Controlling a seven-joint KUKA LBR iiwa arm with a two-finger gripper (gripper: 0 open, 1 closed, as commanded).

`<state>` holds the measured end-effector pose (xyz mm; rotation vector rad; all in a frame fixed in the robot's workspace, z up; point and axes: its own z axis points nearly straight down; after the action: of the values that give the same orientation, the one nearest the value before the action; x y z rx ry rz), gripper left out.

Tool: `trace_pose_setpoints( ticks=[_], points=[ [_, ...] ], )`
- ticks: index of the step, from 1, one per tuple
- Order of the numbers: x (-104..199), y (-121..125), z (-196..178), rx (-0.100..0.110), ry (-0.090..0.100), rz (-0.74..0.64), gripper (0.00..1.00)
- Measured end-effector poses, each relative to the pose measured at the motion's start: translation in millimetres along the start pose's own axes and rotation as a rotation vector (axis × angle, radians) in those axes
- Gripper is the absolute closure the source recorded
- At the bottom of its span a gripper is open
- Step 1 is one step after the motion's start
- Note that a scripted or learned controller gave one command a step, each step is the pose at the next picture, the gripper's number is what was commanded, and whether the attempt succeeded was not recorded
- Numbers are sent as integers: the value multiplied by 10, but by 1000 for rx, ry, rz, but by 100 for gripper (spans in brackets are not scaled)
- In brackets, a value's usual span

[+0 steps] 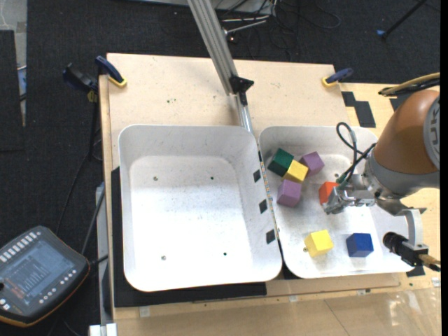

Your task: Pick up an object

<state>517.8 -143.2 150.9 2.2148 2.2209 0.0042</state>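
Note:
The right bin [308, 268] holds several small blocks. A green block [281, 162], a yellow block [297, 171] and a purple block [313, 162] cluster at its far left. A larger purple block [290, 192] lies just in front of them. An orange block [326, 192] sits mid-bin, and my gripper [339, 200] is low right against its right side, partly covering it. Another yellow block [320, 242] and a blue block [360, 244] lie near the front wall.
The left bin [140, 145] stands beside the right one, sharing a raised middle wall. A slanted metal pole [213, 37] crosses the bench's far side. Clamps sit at the bench's far corners. A teach pendant [35, 275] lies at the lower left.

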Motion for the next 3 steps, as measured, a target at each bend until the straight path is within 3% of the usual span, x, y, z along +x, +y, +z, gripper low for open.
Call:
trace_pose_setpoints(
  ticks=[2,3],
  points=[
    [-64,125,-1239,-2,-1,-1,100],
    [-63,133,-1328,3,0,0,100]
  ],
)
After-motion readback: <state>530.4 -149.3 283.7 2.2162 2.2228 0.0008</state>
